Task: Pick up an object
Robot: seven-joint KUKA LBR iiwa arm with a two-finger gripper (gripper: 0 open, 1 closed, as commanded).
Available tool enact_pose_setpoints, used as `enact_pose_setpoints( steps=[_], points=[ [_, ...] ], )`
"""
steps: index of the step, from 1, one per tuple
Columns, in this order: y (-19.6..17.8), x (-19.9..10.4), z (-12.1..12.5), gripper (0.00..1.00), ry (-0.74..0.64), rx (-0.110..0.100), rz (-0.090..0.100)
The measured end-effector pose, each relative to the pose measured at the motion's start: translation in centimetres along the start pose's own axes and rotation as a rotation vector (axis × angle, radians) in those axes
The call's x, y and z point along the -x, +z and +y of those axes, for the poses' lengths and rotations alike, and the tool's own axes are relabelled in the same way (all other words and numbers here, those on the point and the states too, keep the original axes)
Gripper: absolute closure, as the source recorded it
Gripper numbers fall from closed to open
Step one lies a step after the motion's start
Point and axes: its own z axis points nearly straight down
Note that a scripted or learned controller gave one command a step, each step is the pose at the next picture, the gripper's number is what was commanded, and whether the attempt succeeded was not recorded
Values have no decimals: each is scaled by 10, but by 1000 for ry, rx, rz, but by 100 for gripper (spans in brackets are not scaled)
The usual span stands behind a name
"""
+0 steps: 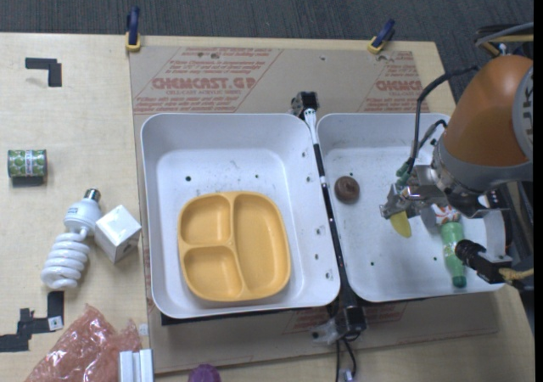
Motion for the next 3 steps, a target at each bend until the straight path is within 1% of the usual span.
enact_pose_setpoints(
  steps=[1,2,3],
  points=[
    [12,15,-16,100,1,0,0],
    [0,8,-22,100,0,2,0],
    [15,10,-24,100,1,-2,1]
  ],
)
